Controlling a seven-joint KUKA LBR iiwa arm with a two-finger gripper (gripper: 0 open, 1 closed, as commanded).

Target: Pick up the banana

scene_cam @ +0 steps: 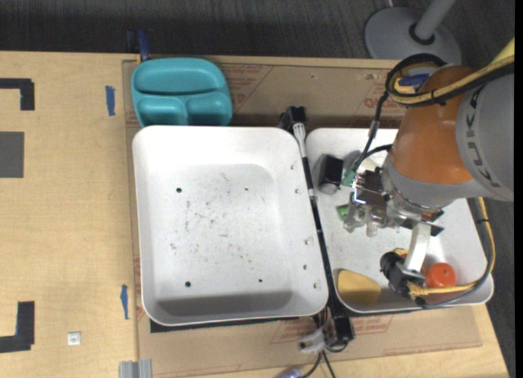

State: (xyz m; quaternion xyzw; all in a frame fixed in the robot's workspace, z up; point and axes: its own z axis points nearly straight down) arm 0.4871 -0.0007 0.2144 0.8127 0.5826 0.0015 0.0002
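Part of some dark lettering shows on the grey arm (490, 135), cut off by the frame edge and not fully readable; faint reddish print on the cardboard (261, 70) under the bins is too small to read. The left bin (225, 144) holds only dark specks. In the right bin (474, 229), the banana (358, 285) lies in the near left corner, an orange round thing (441, 274) sits near the near right corner, and a small black block (330, 171) lies toward the far left. The hand (362, 220) hangs over the bin's middle, apart from the banana; I cannot tell whether it is apart or together. A teal divided tray (181, 91) stands on the counter (65, 205) behind the left bin.
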